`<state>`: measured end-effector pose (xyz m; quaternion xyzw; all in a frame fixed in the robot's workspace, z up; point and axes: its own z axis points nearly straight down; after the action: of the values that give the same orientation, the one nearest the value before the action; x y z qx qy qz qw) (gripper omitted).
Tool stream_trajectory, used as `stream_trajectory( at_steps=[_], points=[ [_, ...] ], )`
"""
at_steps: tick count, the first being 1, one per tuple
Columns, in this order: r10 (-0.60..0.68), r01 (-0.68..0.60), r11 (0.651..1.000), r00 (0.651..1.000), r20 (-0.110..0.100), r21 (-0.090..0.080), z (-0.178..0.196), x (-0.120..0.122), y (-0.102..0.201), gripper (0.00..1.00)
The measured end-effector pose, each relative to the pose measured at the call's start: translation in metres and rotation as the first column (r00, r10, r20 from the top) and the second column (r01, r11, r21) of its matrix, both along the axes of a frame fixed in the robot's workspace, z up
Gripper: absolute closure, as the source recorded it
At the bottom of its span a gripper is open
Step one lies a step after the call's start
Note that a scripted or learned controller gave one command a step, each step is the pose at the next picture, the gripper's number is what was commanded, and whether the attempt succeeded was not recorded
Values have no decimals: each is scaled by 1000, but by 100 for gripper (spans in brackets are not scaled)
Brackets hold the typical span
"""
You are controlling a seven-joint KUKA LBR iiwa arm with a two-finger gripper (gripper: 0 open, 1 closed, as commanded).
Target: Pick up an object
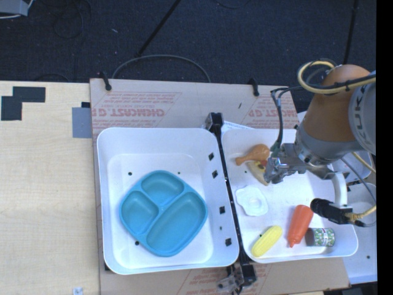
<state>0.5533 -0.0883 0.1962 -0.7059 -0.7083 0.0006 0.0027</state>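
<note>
we see two white bins side by side on the bench. the left bin (110,165) holds a blue divided plate (163,212), lying flat with its three compartments up.

the right bin (350,244) carries the things on offer. a toy chicken drumstick (255,155) lies near the bin's upper left, its long axis running roughly left to right, the thin bone end pointing left and the fat end toward the arm. below it lies a white fried egg toy (252,201), flat. further down, a yellow corn cob (266,241) lies on a slant, one end pointing up and right. just right of it an orange carrot (299,224) stands on a steep slant, its narrow tip pointing down toward the bin's near rim. a small tin can (322,237) lies on its side just beside the carrot's lower end.

the gripper (274,170) sits low in the right bin, just right of and below the drumstick's fat end, seemingly touching or nearly touching it. the wrist and dark hardware cover its tips, so we cannot tell how far apart they stand or whether anything is between them. the drumstick's right end is partly hidden by the gripper. the arm's grey and orange body (334,115) is cut off at the right.
</note>
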Motion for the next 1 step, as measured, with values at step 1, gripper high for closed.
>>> stream_trajectory(
  at_steps=[1],
  points=[
    [0, 0, 1000, 1000, 0, -2, 1, 1, 43, 100]
  ],
)
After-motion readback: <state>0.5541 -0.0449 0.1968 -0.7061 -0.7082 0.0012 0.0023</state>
